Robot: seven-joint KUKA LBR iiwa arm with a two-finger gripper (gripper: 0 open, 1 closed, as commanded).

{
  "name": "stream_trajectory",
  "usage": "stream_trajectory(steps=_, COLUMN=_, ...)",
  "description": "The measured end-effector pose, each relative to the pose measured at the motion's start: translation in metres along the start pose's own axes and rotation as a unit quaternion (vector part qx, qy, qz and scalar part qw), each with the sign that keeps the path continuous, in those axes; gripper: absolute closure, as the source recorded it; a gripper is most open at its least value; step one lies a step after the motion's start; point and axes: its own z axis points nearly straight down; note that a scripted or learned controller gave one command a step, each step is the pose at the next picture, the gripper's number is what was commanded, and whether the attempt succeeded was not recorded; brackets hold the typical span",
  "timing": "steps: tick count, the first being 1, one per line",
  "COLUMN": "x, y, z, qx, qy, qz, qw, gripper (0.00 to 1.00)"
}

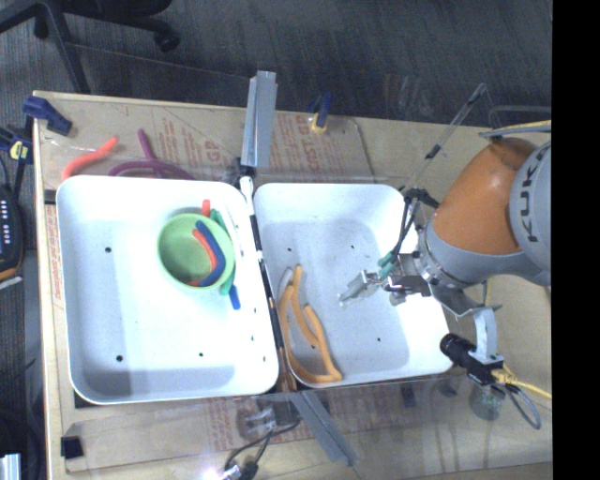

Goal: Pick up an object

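1. Dark carpet borders a tan bench (375,150); an office chair base (112,23) sits at 11 o'clock.
2. Left bin (94,347): green bowl (187,251) near centre, with red, blue and green strips lying in it and over its rim.
3. Right bin (375,211): orange looped band (305,333) lies along the 8 o'clock wall, apart from the arm.
4. Gripper (361,286) hangs over the right bin's centre, reaching in from 3 o'clock; jaws spread apart, nothing between them.
5. Orange and purple cords (122,161) lie on the bench at 10 o'clock.
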Motion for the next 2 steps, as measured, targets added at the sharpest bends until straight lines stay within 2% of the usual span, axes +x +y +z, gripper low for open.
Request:
stream_trajectory(steps=1, x=0.041, y=0.033, z=0.085, qx=0.001, qy=-0.001, qz=0.027, qw=0.9996, gripper=0.00)
stream_trajectory(steps=2, x=0.051, y=0.013, z=0.115, qx=-0.015, qy=-0.009, qz=-0.042, qw=0.9990, gripper=0.00)
